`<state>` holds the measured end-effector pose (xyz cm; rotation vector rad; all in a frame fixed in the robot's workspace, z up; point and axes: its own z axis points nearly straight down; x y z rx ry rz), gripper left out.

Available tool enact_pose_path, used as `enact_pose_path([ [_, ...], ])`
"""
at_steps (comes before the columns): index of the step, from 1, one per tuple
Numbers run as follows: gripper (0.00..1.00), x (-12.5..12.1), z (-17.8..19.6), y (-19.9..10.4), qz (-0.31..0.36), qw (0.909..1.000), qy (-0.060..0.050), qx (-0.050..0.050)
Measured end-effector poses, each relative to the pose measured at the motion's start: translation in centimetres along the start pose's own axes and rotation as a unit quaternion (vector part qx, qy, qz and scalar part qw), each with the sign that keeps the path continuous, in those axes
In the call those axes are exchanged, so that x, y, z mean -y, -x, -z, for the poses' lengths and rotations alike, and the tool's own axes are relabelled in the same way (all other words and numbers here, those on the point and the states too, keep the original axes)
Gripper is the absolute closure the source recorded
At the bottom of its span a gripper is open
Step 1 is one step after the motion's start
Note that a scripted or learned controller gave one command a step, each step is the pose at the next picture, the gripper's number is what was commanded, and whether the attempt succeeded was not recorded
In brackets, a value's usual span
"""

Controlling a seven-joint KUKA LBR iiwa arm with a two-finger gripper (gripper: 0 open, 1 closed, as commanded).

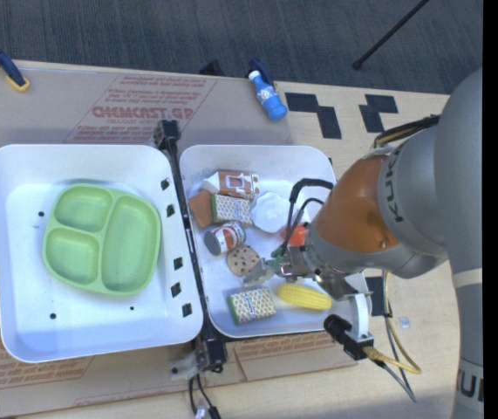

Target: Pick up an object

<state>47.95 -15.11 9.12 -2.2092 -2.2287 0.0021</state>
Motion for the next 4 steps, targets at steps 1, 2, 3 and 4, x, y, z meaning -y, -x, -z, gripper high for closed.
enact_pose_path([
  [1,1.0,-0.1,1.1,0.1,0.002,1.0,0.0,0.001],
  [2,1.0,0.2,14.5,-0.7,-0.001,1.0,0.003,0.001],
  [3,1.0,0.3,16.8,-0.1,-0.001,1.0,0.002,0.001],
  [4,1.0,0.4,14.7,1.9,-0.002,1.0,0.0,0.001],
])
